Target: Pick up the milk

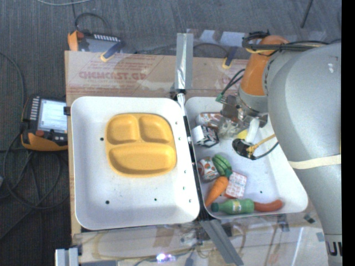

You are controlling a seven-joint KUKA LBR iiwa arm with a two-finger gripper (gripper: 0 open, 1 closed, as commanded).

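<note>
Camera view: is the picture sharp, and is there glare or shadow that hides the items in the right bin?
Camera view: slightly soft and grainy; the right bin is evenly lit without strong glare; the gripper area is cluttered and blurry, so small items there are hard to tell; the carrot reads clearly.

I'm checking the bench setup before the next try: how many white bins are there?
2, side by side: the left bin holds a yellow tray; the right bin holds the toy food, under the arm.

The grey arm point(310, 110) comes in from the right, its orange-banded wrist point(256, 76) bent downward, with the hand point(230, 121) lowered at the far end of the right-hand bin.
</note>
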